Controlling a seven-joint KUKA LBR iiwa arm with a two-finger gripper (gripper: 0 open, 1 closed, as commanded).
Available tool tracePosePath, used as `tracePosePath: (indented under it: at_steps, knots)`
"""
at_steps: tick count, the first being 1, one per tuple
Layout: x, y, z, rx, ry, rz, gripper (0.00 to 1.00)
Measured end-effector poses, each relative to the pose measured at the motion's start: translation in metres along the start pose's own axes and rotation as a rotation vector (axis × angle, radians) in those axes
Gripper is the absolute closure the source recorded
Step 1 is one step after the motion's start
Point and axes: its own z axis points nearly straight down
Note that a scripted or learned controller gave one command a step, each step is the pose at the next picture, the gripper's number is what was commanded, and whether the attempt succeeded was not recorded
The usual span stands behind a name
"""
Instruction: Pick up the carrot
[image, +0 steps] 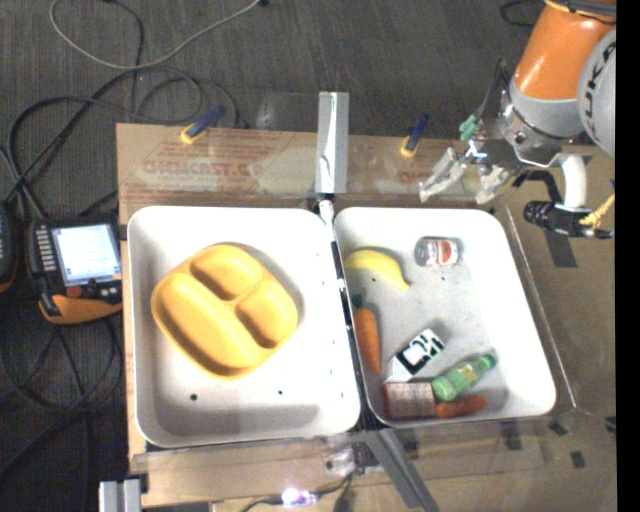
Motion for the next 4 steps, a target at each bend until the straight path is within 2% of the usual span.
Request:
tracePosePath:
  at_steps: [1, 2, 3, 4]
  knots:
    - [0.016, 0.005, 0.148, -0.018, -0.006, -0.135, 0.00]
    - [-0.003, 0.007, 0.191, -0.010, -0.005, -0.150, 0.00]
    - [-0.003, 0.008, 0.180, -0.014, -0.005, -0.150, 1.00]
    - [0.024, -0.041, 0.137, 0.000, -0.001, -0.153, 1.00]
